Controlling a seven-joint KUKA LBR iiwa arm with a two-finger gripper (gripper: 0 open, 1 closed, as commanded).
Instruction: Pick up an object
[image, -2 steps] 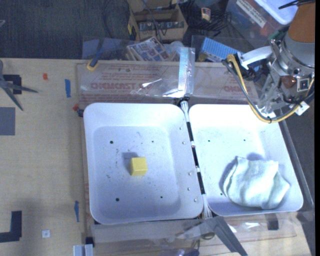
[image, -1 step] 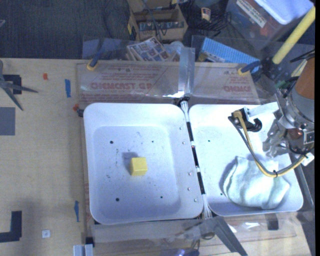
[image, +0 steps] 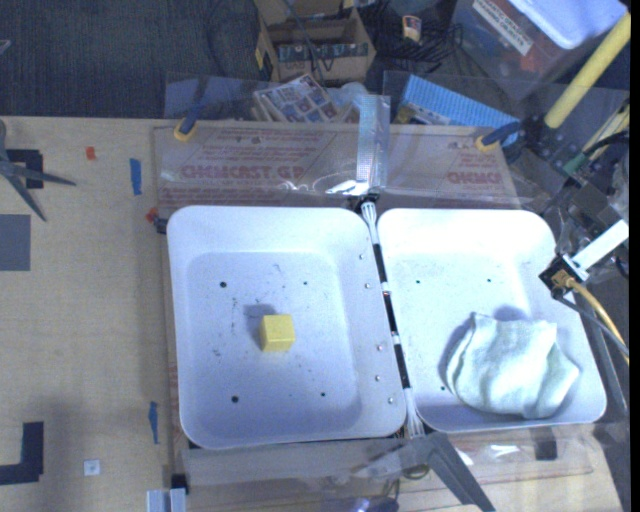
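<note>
A small yellow block (image: 277, 332) lies in the left white bin (image: 200, 240), a little left of its middle. A crumpled white cloth (image: 512, 366) rests in the right white bin (image: 450, 240), toward its near right corner. Part of the arm's hardware (image: 590, 255), a white piece with a black end and a yellow cable, pokes in over the right bin's right rim, above and to the right of the cloth.
The two bins meet along a central seam (image: 385, 310). A clear plastic sheet with red lettering (image: 260, 165) lies behind them. The wooden bench (image: 80, 300) extends to the left. Cables and boxes crowd the back edge.
</note>
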